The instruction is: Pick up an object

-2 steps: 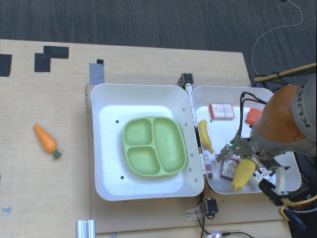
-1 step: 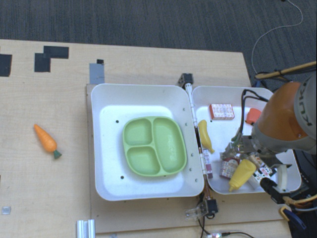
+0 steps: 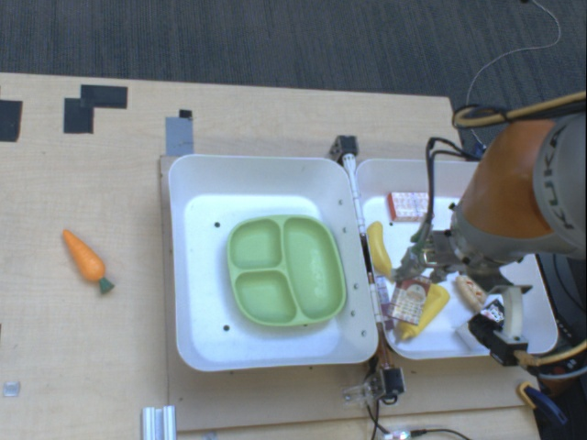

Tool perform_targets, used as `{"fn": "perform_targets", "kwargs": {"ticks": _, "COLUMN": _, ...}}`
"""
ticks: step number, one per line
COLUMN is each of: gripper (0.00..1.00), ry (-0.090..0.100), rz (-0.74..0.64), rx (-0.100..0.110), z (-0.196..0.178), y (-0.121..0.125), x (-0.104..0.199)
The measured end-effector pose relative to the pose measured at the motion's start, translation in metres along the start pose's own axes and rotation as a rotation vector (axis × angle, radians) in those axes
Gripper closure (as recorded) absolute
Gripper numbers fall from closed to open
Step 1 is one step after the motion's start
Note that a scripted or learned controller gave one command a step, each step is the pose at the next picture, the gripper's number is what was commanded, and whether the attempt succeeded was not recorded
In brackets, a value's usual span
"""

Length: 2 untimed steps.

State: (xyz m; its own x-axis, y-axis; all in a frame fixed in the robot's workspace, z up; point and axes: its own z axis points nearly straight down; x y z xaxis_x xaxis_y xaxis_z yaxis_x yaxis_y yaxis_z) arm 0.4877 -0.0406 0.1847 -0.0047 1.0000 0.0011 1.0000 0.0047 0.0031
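Small brown-labelled packet (image 3: 410, 299), lower right of frame in right white bin (image 3: 541, 337): claw (image 3: 424, 257) just above, grip state indeterminate. Advise vertical descent, avoiding yellow banana (image 3: 378, 247).

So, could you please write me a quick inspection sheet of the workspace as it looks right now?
Surface: wooden bench bearing two white bins, left bin and right bin, side by side.
Job's things: in the right bin, a banana, a yellow corn-like piece, a small packet, a red-and-white box.
Clutter: green divided plate in the left bin; toy carrot on the bench, apart from the bins.
Grippers: gripper low over the right bin; finger state unclear.
Cables: black cable looping over the floor; wires at the bench's front edge.
Surroundings: dark carpet.
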Motion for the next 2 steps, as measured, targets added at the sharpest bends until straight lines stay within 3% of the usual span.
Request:
{"fn": "perform_targets", "kwargs": {"ticks": 1, "gripper": 1.0, "ry": 0.0, "rz": -0.001, "rx": 0.0, "z": 0.0, "y": 0.0, "x": 0.045}}
{"fn": "perform_targets", "kwargs": {"ticks": 2, "gripper": 1.0, "ry": -0.001, "rz": 0.002, "rx": 0.001, "z": 0.0, "y": -0.001, "x": -0.015}}
